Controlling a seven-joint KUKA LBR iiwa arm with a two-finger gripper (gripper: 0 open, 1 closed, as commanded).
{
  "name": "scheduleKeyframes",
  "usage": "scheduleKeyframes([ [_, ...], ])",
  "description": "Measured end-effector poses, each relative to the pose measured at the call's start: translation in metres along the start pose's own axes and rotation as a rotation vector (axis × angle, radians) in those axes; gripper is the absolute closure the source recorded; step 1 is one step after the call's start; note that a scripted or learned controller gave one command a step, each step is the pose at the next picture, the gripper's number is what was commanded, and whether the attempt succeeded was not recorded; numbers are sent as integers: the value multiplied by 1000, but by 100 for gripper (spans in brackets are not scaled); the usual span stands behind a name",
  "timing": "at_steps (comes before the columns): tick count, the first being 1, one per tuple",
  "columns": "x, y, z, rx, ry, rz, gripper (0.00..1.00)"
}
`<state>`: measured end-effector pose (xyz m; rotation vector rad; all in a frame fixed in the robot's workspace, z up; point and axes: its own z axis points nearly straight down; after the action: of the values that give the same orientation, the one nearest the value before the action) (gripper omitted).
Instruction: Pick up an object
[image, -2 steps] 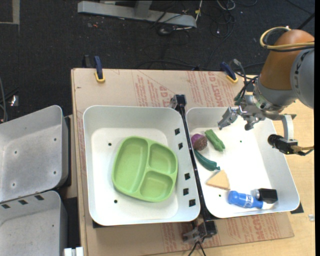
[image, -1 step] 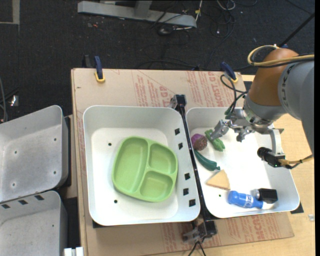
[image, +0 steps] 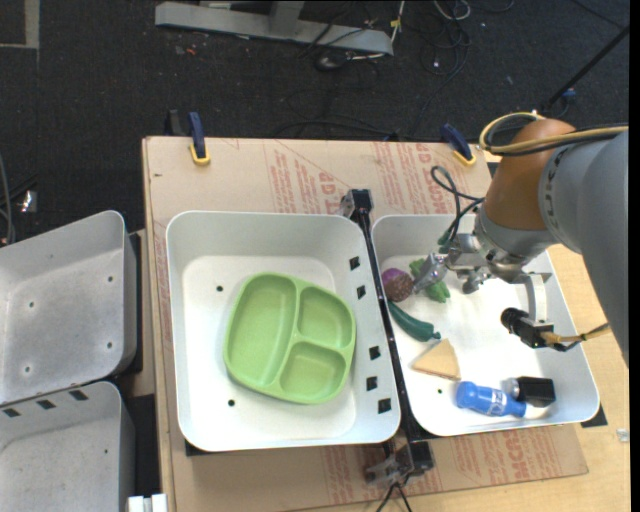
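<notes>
A green divided plate (image: 290, 338) is lying in the left bin (image: 190, 240), while the arm is reaching in from three o'clock over the right bin (image: 580, 390). Its gripper (image: 437, 268) is hovering beside a purple object (image: 398, 284), at whose five o'clock a dark green piece (image: 412, 322), a tan wedge (image: 438, 359) and a blue bottle (image: 490, 399) are lying.

A cardboard-covered worktop (image: 300, 165) stands on dark carpeted floor (image: 90, 90) strewn with black cables (image: 450, 20), white metal panels (image: 60, 300) lying at its left
</notes>
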<state>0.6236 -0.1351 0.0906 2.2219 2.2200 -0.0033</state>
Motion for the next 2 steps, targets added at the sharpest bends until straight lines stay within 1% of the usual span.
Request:
scheduleKeyframes([
  [1, 0, 1, -12, -2, 1, 0, 100],
  [2, 2, 4, -54, -3, 1, -3, 100],
])
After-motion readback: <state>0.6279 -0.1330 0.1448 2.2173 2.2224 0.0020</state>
